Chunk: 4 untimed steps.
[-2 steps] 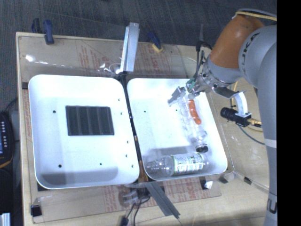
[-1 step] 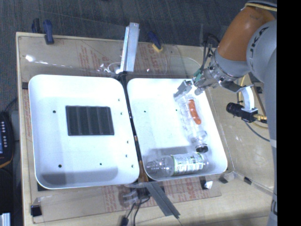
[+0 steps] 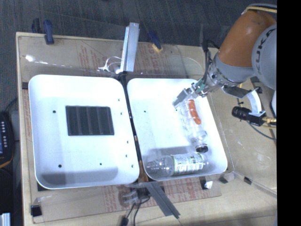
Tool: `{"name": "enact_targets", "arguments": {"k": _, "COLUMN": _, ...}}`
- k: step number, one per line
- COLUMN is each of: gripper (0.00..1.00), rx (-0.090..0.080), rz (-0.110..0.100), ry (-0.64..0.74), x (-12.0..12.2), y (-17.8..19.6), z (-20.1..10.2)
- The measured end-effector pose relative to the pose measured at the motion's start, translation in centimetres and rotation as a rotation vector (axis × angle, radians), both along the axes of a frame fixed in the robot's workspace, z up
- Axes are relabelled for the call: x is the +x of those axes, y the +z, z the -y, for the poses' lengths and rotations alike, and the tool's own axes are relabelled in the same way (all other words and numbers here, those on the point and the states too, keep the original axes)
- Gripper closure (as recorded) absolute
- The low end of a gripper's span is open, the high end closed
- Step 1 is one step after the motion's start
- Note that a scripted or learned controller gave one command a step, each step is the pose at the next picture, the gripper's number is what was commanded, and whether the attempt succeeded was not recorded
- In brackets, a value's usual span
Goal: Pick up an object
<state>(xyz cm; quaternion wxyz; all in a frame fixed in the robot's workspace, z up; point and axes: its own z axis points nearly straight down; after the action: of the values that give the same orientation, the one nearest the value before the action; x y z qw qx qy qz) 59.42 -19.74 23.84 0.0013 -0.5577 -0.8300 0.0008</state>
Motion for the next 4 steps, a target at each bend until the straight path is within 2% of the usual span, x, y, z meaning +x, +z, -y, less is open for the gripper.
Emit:
{"name": "enact_targets", "arguments": {"k": 1, "gripper": 0.0, "rx": -0.001, "rz": 0.001, "ry": 0.001, "x": 3.2, "y": -4.8, "z": 0.5}}
{"name": "enact_targets", "arguments": {"k": 2, "gripper": 0.0, "rx": 0.0, "rz": 0.0, "ry": 0.01, "x": 0.5, "y": -3.3, "z": 1.1}}
{"name": "enact_targets", "arguments": {"k": 3, "gripper": 1.0, "rx": -0.001, "rz": 0.0, "ry": 0.011, "x": 0.6, "y": -2.3, "z": 1.1}}
{"name": "enact_targets", "arguments": {"k": 4, "gripper": 0.0, "rx": -0.001, "rz": 0.0, "ry": 0.011, "x": 0.6, "y": -2.3, "z": 1.1}}
